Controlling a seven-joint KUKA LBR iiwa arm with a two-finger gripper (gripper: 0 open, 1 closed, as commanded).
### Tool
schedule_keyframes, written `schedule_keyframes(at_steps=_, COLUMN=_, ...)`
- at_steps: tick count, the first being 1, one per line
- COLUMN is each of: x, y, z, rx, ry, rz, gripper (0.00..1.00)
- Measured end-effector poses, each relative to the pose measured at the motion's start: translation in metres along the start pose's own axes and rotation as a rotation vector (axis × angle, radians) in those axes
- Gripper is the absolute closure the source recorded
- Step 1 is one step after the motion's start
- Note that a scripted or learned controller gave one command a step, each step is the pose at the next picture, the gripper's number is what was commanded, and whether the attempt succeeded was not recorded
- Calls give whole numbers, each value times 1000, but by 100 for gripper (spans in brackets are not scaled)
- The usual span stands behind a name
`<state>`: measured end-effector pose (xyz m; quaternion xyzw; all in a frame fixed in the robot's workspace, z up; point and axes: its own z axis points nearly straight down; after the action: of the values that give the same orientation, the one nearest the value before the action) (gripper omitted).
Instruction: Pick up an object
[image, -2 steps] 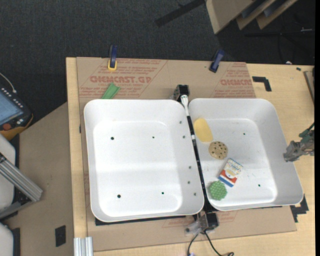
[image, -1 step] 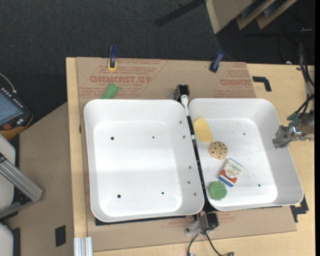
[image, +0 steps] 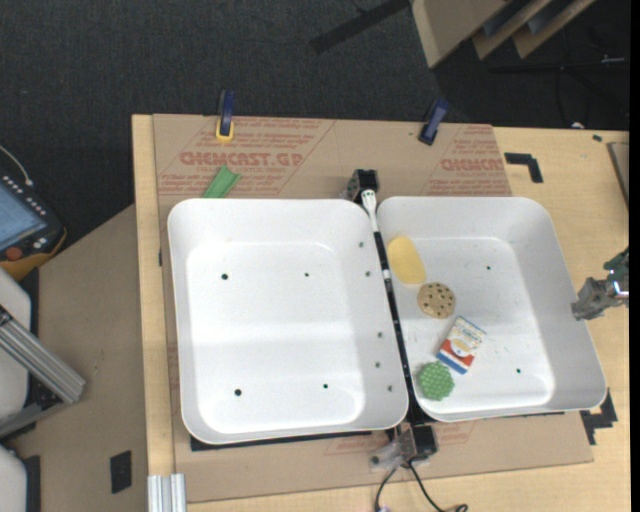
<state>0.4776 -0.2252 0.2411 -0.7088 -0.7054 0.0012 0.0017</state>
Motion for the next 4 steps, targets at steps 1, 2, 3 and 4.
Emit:
schedule_keyframes(at_steps=1, x=9, y=87, z=-56, rx=-16, ry=-6, rz=-11, gripper=100)
schedule_keyframes(at_steps=2, x=0, y=3, z=-69, rx=-1, ry=1, rz=-1, gripper=100)
schedule_keyframes(at_steps=3, x=88, y=44, z=-30, rx=0, ry=4, rz=-14, gripper=100)
schedule_keyframes(at_steps=4, x=93, y=-1, z=-19, rx=0, ry=1, rz=-3, gripper=100)
